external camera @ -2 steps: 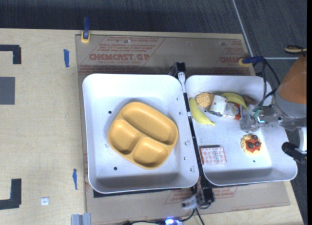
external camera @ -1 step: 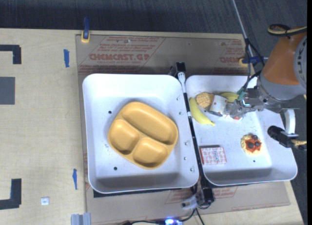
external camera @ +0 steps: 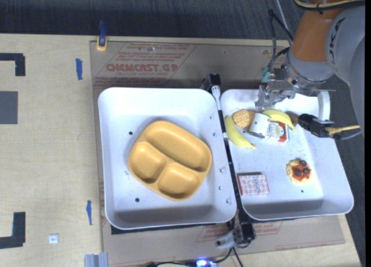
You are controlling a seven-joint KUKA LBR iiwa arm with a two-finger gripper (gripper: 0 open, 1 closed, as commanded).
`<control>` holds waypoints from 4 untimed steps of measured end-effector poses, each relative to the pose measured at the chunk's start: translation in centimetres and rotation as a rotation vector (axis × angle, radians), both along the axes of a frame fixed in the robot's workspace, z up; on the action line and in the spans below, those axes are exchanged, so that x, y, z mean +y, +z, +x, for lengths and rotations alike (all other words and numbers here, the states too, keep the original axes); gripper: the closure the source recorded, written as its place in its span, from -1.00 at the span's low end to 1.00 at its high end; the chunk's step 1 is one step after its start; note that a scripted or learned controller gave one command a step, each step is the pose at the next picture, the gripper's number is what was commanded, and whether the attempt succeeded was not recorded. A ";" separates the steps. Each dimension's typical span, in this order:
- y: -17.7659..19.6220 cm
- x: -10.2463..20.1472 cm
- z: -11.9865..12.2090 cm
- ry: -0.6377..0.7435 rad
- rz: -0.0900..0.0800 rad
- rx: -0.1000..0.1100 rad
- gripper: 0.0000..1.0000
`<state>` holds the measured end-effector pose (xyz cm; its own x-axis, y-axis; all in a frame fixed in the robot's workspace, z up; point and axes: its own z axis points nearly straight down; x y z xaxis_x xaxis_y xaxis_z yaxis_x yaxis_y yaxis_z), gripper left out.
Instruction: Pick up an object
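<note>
Bananas (external camera: 239, 132) and a small carton (external camera: 268, 127) lie clustered at the back of the right bin (external camera: 330, 193), gripper (external camera: 271, 102) poised just above, presumably for a grasp; finger state cannot be told.

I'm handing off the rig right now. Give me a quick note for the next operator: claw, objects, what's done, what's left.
Claw: low over the back of the right bin, above the object cluster; whether it is open or shut cannot be judged from this angle.
Objects in the right bin: two bananas, a round cookie, a white and red packet, a small fruit tart, a red-patterned card.
Left bin: a yellow divided tray.
Done: no pick confirmed.
Left: grasp one object and lift it.
</note>
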<state>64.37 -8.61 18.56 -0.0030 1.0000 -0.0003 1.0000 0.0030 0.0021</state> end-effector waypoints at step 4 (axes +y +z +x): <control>-9.9 -6.0 -0.6 -0.002 -0.002 -0.004 1.00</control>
<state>63.73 -14.64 8.71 -0.0014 1.0000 -0.0019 1.0000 0.0014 0.0064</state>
